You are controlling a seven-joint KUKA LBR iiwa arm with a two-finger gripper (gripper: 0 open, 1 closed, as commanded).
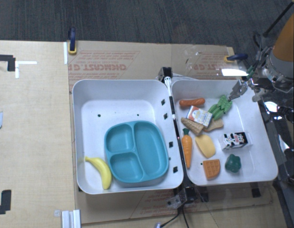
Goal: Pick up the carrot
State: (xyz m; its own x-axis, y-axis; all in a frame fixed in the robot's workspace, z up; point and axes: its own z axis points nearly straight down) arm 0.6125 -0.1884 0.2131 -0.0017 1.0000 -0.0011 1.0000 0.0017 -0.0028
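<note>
I see the carrot (186, 148) lying in the right bin (261, 141), close against its left wall, with the leafy green end pointing toward the far side and the orange tip toward me. Nothing lies on top of it, but it is crowded: a slice of bread (193, 126) touches or nearly touches its green end, and a pale yellow piece (206, 146) sits just beside it on the right. A waffle-like orange square (211, 168) lies near its tip.

Farther back in the same bin I see a sausage (192, 102), a small red-and-white carton (200, 116) leaning on the bread, and a bunch of green leaves (220, 106). A little black-and-white milk box (234, 140) and a dark green broccoli (233, 163) sit toward the right side, well apart from the carrot.

The left bin (90, 108) holds a blue divided plate (136, 151) and a banana (102, 171) at the near left corner.

The arm (279, 61) enters from the right, and the tool (240, 90) hangs over the far right corner of the right bin, near the green leaves — well apart from the carrot. I cannot tell whether it is open or closed; nothing visible is held in it.

Both bins rest on the table (33, 141), which has cardboard laid under them.
</note>
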